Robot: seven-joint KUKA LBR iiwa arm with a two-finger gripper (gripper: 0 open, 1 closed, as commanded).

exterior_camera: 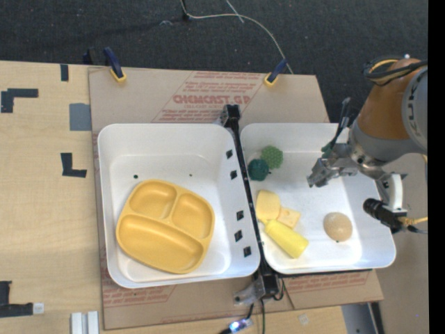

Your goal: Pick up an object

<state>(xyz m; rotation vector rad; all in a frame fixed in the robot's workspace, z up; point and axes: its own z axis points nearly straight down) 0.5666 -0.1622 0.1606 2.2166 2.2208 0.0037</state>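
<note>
Your tool (pixel 321 175) is hovering in the right bin (pixel 361 259), with the beige ball (pixel 338 226) lying just below and right of it, apart. The green pieces (pixel 266 161) are sitting to its left, the yellow blocks (pixel 278 221) lower left. Your arm (pixel 389 113) is reaching in from the right, wrist angled down-left. Grip state: cannot tell.

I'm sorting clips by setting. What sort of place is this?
Probably a robotics lab bench: a grey arm reaches over two white bins clamped onto cardboard, with toy food such as a green broccoli and loose cables.
</note>
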